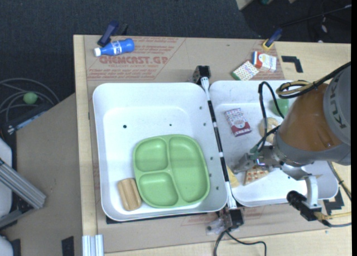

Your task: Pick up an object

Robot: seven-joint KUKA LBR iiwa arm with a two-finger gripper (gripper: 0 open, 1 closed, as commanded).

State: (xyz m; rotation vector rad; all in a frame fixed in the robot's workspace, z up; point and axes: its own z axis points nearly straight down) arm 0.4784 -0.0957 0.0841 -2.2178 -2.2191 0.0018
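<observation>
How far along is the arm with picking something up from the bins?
Nothing looks lifted yet. The gripper is down in the right bin, among the small items by its left wall, close to a waffle-patterned piece. The red and white packet lies untouched. Securing and raising an object remains.

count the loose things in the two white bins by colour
Green: 2, the green divided plastic tray and a green round object partly behind the arm
Tan or brown: 2, the tan wooden block and a waffle-patterned piece
Red and white: 1, the small red-and-white packet
Total: 5 visible
</observation>
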